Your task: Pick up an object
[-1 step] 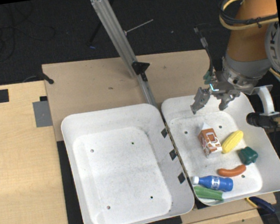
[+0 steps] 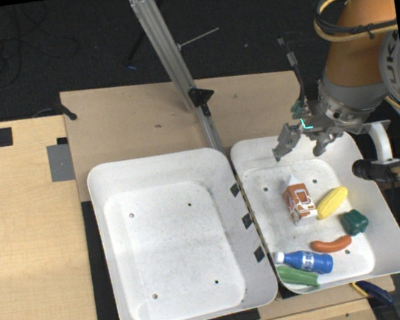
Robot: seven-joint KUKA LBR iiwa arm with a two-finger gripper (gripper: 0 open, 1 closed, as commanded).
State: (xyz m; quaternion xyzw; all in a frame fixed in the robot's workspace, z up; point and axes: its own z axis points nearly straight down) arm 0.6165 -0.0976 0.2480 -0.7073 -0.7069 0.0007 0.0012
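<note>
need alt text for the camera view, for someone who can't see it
A grey robot arm's two-finger gripper, fingers spread open, hovers over the far end of the right shallow white bin, holding nothing. Below it lie a small red-and-white carton, yellow corn cob, dark green block, orange sausage, blue bottle and green vegetable.

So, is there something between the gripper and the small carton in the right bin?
Nothing visible. The gripper is open over the far end of the right bin, and only bare bin floor lies between it and the carton.
</note>
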